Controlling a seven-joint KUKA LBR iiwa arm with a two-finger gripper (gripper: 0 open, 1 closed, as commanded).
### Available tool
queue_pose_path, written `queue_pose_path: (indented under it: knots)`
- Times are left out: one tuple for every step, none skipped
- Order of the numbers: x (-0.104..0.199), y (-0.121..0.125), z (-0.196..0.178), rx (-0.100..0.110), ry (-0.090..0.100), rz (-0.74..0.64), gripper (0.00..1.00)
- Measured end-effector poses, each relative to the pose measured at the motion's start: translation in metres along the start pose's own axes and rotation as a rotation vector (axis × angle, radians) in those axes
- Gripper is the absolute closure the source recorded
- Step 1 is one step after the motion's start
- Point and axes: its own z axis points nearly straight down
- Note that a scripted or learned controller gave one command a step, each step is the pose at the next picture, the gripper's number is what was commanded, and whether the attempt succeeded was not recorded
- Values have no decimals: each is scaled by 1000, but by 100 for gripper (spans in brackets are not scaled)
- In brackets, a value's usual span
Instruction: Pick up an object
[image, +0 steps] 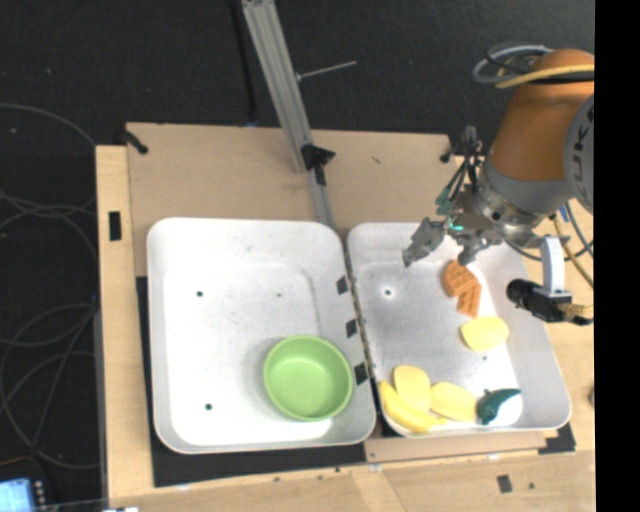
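Item: gripper. I am seeing it hanging over the upper part of the right bin, its two fingers spread apart, one reaching left, the other pointing down toward the orange piece. Nothing is sitting between them; the hand is standing open and holding nothing.

Item: orange ridged piece. It is lying on the right bin's floor just below the gripper; whether a fingertip is touching it, I cannot tell.

Item: pale yellow slice. It is lying just below the orange piece, near the bin's right wall.

Item: yellow pieces. They are clustering at the bin's lower edge, overlapping one another.

Item: teal object. It is resting just right of the yellow cluster.

Item: green bowl. It is sitting upright in the left bin, at its lower right.
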Motion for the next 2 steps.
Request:
queue_pose_path:
  knots:
    - [0, 0, 0, -1, 0, 1, 0]
    - [-7, 0, 62, 6, -5, 7, 0]
